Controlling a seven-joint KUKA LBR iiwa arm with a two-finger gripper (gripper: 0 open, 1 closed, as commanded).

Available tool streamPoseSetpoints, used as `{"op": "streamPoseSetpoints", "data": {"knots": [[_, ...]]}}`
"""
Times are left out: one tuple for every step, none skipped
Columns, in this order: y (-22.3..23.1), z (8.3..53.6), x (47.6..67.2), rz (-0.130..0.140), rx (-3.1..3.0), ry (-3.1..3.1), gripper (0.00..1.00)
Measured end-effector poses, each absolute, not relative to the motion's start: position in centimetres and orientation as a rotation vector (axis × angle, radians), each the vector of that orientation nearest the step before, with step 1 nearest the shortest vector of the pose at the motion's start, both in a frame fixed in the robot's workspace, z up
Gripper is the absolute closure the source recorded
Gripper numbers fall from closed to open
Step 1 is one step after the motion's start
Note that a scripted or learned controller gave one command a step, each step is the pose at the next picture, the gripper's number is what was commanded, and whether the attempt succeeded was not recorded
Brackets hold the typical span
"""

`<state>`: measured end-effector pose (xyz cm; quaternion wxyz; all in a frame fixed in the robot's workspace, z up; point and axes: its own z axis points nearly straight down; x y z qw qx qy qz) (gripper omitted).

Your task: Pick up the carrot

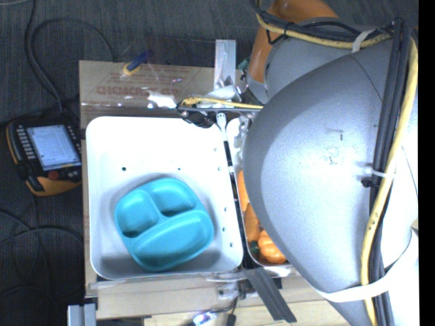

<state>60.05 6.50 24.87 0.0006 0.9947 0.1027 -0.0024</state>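
Note:
A slim orange carrot [242,190] lies along the left wall of the right bin [249,255], mostly covered by the arm. Below it sit rounder orange items [266,247] at the bin's near corner. The big grey arm [326,161] fills the right side of the view and covers most of that bin. The gripper itself is hidden under the arm's body.
A blue divided plate [163,223] lies in the left bin [136,141], toward its near side. A teach pendant [46,151] rests on the floor at the left. Cardboard with clear plastic [143,83] lies behind the bins. Yellow and black cables [380,182] run along the arm.

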Motion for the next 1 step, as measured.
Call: {"op": "streamPoseSetpoints", "data": {"knots": [[12.67, 12.32, 58.61, -0.011, 3.124, 0.323, 1.0]]}}
